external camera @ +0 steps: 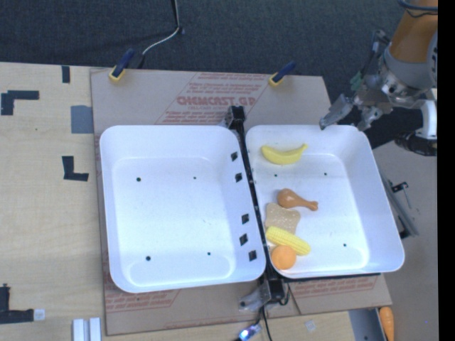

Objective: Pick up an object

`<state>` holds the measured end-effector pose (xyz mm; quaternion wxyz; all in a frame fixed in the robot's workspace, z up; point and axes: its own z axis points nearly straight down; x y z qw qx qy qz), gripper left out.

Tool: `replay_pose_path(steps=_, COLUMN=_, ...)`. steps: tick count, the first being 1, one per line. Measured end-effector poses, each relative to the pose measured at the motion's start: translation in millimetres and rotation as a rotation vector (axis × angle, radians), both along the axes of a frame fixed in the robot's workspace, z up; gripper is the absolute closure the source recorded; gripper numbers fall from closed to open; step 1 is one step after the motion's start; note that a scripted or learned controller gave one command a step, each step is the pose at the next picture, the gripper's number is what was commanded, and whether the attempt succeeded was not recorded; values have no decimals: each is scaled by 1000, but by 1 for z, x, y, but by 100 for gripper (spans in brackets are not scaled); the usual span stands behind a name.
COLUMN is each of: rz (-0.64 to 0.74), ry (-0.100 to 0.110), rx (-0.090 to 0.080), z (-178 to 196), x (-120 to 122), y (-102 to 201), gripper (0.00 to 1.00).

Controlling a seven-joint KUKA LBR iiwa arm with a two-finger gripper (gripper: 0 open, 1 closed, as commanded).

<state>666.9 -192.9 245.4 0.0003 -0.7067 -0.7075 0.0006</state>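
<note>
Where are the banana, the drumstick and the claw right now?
banana (283, 154): camera view, middle of its curved body, far part of the right bin.
drumstick (296, 200): camera view, on the brown meaty part.
claw (346, 117): camera view, midway between its fingertips, above the right bin's far right corner.

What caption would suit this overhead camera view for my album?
Robot hand poised above the far corner of the right bin, which holds a banana, drumstick, bread, corn and orange.

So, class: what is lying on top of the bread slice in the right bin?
The corn cob lies across the bread slice, covering its near edge. An orange sits beside the corn.
</note>
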Motion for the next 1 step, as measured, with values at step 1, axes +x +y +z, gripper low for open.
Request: replay_pose_path(steps=1, rz=1, ry=0, rx=-1, z=10, x=0, y=0, gripper=100)
